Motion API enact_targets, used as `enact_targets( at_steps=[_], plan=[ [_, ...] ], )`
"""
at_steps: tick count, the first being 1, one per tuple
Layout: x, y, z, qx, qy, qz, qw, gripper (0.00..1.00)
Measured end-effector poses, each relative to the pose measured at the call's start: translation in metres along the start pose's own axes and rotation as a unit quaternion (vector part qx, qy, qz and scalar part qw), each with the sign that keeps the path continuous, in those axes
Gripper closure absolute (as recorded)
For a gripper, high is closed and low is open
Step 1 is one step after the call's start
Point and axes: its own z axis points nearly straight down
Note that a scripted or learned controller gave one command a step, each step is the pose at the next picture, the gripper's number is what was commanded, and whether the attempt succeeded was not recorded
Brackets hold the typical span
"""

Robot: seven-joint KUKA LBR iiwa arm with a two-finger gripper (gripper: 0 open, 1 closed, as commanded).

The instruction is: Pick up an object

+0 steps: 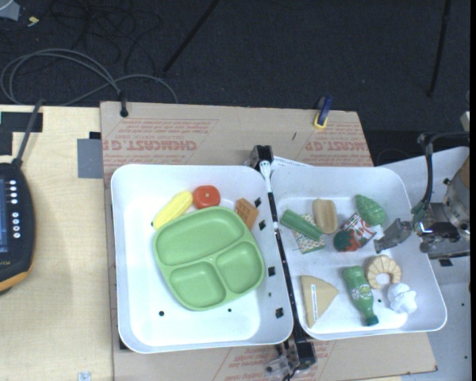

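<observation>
2 white bins (135, 213), 1 green tray (209, 256), approx 11 toy foods, 1 pendant (4, 228)

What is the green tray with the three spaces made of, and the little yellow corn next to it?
The green tray looks like smooth molded plastic: one even colour, rounded edges, a soft shine. The yellow corn seems to be plastic toy food too, solid bright yellow, though it is too small to be sure.
</observation>
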Motion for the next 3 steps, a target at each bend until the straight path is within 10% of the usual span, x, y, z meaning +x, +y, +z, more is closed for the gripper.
enact_targets(
  at_steps=[1,2,3],
  plan=[
    [-0.027,-0.001,0.134,-0.011,-0.003,-0.001,0.9999,0.00],
    [0.005,0.053,0.154,-0.003,0.000,-0.003,1.0000,0.00],
    [0.002,0.050,0.144,0.000,0.000,0.000,1.0000,1.00]
  ],
)
